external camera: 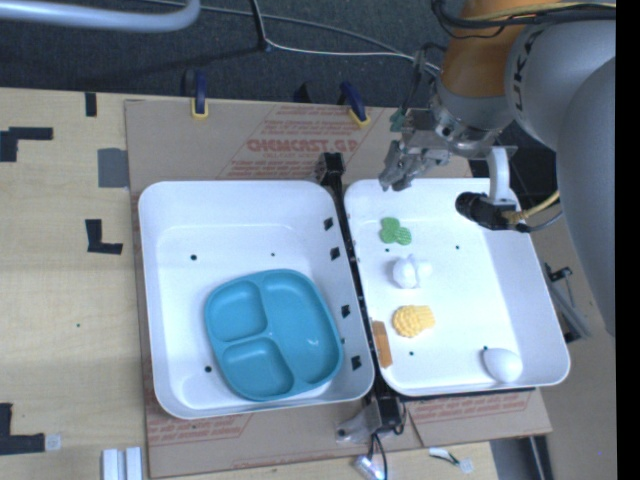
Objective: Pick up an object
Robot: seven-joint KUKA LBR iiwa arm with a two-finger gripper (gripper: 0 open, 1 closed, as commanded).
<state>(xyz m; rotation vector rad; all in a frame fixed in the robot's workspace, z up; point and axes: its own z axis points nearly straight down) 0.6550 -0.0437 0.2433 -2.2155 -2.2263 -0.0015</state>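
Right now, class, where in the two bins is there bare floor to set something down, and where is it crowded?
Left bin: free above the blue tray. Right bin: free right of the column of green piece, white piece and corn; a white object fills the near corner. The gripper crowds its far-left edge.

The flat brown cardboard sheet (290,143) lying under the two white bins bears red printed lettering along its far edge that reads roughly "CHEMCAST G.P.", partly hidden by a black clip. Fainter red print repeats above it and near the sheet's front corners, too blurred to read.
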